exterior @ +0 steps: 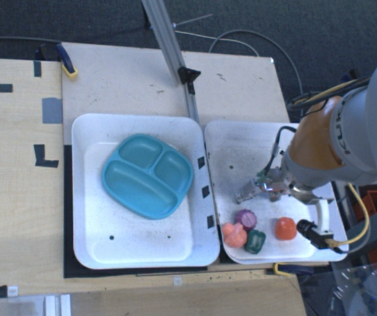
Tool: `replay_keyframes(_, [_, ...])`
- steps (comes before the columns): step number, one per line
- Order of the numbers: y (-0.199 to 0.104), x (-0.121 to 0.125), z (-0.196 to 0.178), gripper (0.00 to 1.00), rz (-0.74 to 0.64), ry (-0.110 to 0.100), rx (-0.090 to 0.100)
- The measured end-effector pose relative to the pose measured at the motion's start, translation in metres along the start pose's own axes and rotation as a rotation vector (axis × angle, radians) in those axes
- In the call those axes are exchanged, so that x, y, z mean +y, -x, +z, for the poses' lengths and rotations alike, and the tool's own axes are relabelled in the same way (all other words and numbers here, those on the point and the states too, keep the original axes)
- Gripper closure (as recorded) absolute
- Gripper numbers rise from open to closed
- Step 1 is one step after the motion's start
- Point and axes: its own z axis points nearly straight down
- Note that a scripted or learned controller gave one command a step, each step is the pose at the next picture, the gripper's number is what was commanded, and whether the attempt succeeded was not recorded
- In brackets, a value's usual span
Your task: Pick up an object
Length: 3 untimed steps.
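Your gripper [249,191] is hovering in the right bin [231,143]; whether it is spread or pressed together, I cannot tell. It is gripping nothing. The purple object [245,218] is lying just below it, likely calling for descent.

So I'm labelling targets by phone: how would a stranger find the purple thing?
Look in the right bin, at its near edge, where four small things cluster. The purple thing sits just behind an orange-pink piece and a green one, with a red one off to its right. It is the only purple, rounded piece, nearest the gripper.
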Motion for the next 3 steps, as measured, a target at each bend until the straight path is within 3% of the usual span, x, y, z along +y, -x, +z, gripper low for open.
replay_keyframes(1, [-0.001,0.0,-0.011,1.0,-0.001,-0.001,0.002])
replay_keyframes(3, [-0.005,-0.002,-0.114,1.0,-0.001,0.004,0.001])
